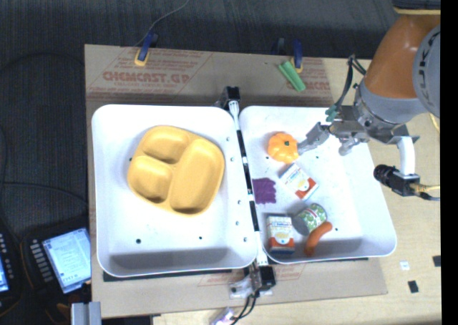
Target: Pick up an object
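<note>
The claw [330,139] is seen spread and empty above the right bin [372,209], its fingers bracketing nothing. Nothing is lifted yet; the grasp itself is judged outstanding. The orange fruit [283,147], just beside one finger at nine o'clock, is roundish, so no long axis is made out.

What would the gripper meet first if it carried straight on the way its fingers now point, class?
Probably the small orange pumpkin-like toy: the gripper points left and slightly down the picture, its tip just beside the toy in the right bin. Its height above the toy is unclear.
</note>
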### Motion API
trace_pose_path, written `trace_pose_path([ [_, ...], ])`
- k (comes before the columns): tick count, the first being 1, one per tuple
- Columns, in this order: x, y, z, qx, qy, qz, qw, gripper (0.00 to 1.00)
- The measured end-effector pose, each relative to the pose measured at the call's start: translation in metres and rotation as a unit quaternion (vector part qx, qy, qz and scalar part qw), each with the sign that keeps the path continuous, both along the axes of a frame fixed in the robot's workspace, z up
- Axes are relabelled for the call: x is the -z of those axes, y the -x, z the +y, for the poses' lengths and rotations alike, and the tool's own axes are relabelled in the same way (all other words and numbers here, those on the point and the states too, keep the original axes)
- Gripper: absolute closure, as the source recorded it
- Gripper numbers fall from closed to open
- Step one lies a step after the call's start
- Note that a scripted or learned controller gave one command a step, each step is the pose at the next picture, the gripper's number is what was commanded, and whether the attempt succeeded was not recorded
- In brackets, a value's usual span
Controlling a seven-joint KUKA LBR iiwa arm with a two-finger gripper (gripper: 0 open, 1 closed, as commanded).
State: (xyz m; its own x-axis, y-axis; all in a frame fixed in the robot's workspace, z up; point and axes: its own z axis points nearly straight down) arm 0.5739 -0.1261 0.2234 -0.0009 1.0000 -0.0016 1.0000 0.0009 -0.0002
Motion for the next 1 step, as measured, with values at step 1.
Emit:
trace_pose_path([
  [1, 0.1269, -0.0443, -0.0034, 0.0, -0.0004, 0.001, 1.0, 0.0],
])
